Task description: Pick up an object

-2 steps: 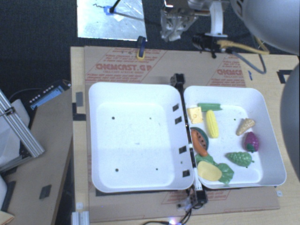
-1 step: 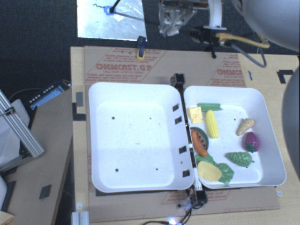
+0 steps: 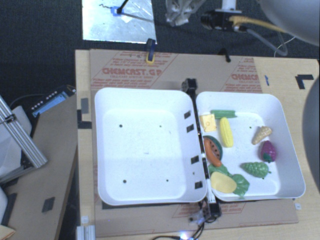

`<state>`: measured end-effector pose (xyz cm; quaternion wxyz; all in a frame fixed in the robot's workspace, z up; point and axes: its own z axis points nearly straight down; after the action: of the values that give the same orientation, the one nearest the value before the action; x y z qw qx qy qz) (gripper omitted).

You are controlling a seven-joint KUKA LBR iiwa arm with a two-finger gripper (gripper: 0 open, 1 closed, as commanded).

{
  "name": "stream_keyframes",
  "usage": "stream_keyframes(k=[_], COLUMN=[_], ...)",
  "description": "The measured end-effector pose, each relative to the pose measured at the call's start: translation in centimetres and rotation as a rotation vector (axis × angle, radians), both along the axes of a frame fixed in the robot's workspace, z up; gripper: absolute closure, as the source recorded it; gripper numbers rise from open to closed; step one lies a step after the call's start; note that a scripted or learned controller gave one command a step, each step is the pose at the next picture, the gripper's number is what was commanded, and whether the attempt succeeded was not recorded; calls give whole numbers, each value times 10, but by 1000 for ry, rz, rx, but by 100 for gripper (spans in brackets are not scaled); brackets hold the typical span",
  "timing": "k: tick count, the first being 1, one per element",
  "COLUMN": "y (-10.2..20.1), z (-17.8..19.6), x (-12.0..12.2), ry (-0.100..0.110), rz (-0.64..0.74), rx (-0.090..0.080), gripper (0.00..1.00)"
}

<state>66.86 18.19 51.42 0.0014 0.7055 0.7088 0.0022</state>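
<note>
Corn [image 3: 226, 132] lying lengthwise front-to-back in right bin [image 3: 287, 149], open floor alongside to right; gripper [image 3: 181, 6] state indeterminable.

Fixed camera overhead, slanting onto both bins [image 3: 145, 96]

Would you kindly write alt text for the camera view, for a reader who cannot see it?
Two shallow white bins sit side by side on a bench; the right bin holds toy foods, among them a yellow corn cob, a purple eggplant and a green bean. The grey arm sits at the top right, above the bench.
</note>
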Motion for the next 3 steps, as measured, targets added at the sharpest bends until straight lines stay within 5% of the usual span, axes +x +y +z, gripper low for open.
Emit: stream_keyframes(k=[1,2,3], y=[17,53,52], z=[7,-75,-62], x=[-19,0,0], ry=[3,10,3], rz=[1,2,0], rx=[0,-3,-1], gripper=[100,100,100])
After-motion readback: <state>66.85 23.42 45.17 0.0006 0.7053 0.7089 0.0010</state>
